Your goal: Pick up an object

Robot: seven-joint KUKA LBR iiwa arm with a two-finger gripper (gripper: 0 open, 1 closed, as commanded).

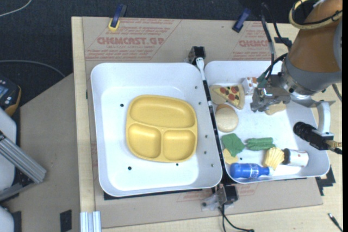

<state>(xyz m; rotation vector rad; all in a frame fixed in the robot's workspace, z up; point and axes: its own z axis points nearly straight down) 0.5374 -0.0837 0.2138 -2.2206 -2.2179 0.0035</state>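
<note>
My gripper (264, 102) hangs low over the upper middle of the right bin (321, 168). A tan object (279, 108) peeks out just beside and partly under it. Left of the gripper lie a toy pizza slice (229, 94) and a small white and red figure (249, 84). Below the slice sits a round tan bun (227, 118). Along the bin's front lie a green leafy piece (232, 144), a green pod (259, 143), a yellow corn piece (273, 157), a white tube (296, 158) and a blue bottle (247, 171).
The left bin (106, 117) holds a yellow divided plate (161, 127). A black strip (209, 111) runs along the wall between the two bins. Clamps (115, 18) hold the brown board at the back.
</note>
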